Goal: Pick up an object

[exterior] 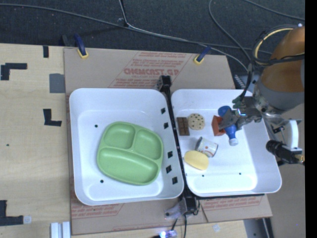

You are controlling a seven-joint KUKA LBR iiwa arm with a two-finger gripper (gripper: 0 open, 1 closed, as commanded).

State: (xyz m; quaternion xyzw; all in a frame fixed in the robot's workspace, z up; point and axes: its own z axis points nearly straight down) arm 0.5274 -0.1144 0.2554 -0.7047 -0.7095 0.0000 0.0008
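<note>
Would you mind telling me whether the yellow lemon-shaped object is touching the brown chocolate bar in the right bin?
Apart. The camera view shows bare white bin floor between the yellow object and the chocolate bar.

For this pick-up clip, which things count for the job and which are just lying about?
For the job: gripper; blue bottle; red block; cookie; yellow lemon; small can; right bin.
Lying about: green plate; left bin; cables.

Glossy white plastic bins (84,108), matt green plastic plate (130,152), brown cardboard (148,68).
</note>
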